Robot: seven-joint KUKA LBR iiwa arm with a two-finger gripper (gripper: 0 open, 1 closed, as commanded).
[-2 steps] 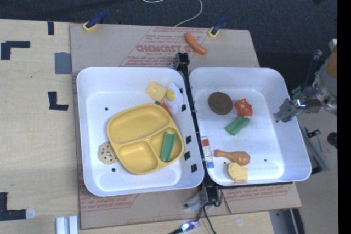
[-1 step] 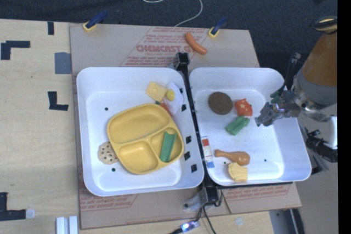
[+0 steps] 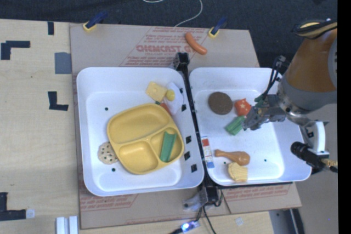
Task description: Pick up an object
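Note:
My gripper (image 3: 253, 119) is low in the right bin (image 3: 274, 170), reaching in from the right. A small green piece (image 3: 235, 126) lies right against its left side; whether it is gripped I cannot tell. A red toy vegetable (image 3: 242, 106) sits just up and left of the gripper. A brown round patty (image 3: 220, 102) lies further left. A toy drumstick (image 3: 233, 157) and a yellow wedge (image 3: 238, 172) lie near the bin's front wall.
The left bin (image 3: 88, 118) holds a yellow divided plate (image 3: 137, 134) with a green stick (image 3: 168, 147) in it, a cookie (image 3: 107, 153) and a yellow corn piece (image 3: 159, 91). An orange sausage (image 3: 196, 43) lies on the cardboard behind the bins.

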